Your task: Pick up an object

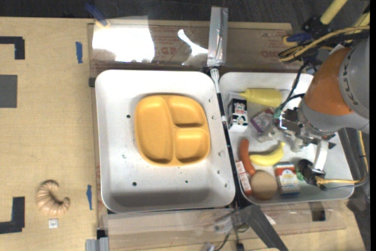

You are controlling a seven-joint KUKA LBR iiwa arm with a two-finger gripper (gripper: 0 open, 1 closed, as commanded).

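I cannot tell whether my gripper (pixel 289 126) is open or closed. The banana (pixel 267 156) lies just beside it, away from my arm. I should centre across its middle, avoiding the sausage (pixel 245 157) beyond.

There's the arm (pixel 359 86), a fat, smooth grey barrel, and next comes the broad orange band (pixel 328 94), bright and rounded. Past it sits a grey wrist collar (pixel 322 121), then the gripper (pixel 286 121), silvery metal with dark fittings. A thin black cable (pixel 295 86) runs alongside, with yellow cables (pixel 311 44) bundled behind.
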